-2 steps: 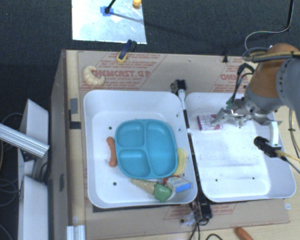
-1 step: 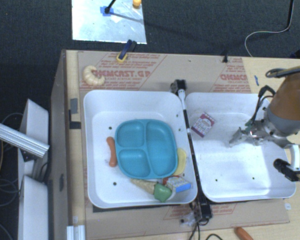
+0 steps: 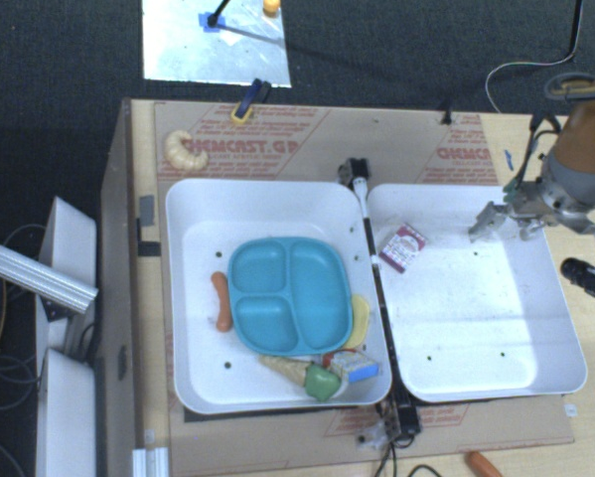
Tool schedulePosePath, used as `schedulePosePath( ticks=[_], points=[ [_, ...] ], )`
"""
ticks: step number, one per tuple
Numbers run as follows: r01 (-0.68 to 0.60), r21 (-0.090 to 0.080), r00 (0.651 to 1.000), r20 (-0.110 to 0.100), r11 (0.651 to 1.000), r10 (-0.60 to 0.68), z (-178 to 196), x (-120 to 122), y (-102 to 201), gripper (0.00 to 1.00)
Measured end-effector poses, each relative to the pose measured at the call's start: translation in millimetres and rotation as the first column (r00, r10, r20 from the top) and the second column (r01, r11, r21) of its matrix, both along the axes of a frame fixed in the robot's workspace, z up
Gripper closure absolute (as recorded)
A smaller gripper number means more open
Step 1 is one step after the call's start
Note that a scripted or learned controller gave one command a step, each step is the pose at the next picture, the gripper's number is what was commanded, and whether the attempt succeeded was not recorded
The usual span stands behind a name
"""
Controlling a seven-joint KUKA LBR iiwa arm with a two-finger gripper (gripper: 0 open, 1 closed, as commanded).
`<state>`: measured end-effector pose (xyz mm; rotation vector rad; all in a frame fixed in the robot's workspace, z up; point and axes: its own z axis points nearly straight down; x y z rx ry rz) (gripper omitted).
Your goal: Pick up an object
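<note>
Overhead view of the counter [image 3: 277,147] with two shallow white bins side by side. The left bin [image 3: 193,227] holds a blue divided tray [image 3: 287,294], tilted slightly, with an orange hot dog [image 3: 221,301] lying just beside its left edge. Along the tray's right rim a yellow banana-like piece [image 3: 361,321] shows in part. Near the bin's front edge lie a cone-shaped item [image 3: 282,368], a green piece [image 3: 321,383] and a small blue-and-white box [image 3: 356,368], clustered and touching. The right bin [image 3: 476,366] holds a small red-and-white packet [image 3: 402,247], lying flat near its upper left corner, close to the divider between the bins. The gripper [image 3: 503,222] hangs over the right bin's upper right area, well apart from the packet, with nothing between its fingers; whether they are spread or pressed together cannot be told.
</note>
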<state>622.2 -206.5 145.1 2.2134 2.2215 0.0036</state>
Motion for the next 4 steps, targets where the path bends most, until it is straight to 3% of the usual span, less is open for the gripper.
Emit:
schedulePosePath(
  ticks=[1, 2, 3, 4],
  points=[
    [-0.001, 0.001, 1.0, -0.002, 1.0, 0.001, 2, 47, 0, 0.0],
    [0.002, 0.001, 1.0, -0.003, 1.0, -0.002, 19, -22, 11, 0.0],
    [0.0, 0.002, 1.0, -0.003, 1.0, 0.0, -5, 47, 3, 0.0],
    [0.003, 0.002, 1.0, -0.006, 1.0, -0.003, -61, -36, 0, 0.0]
  ],
)
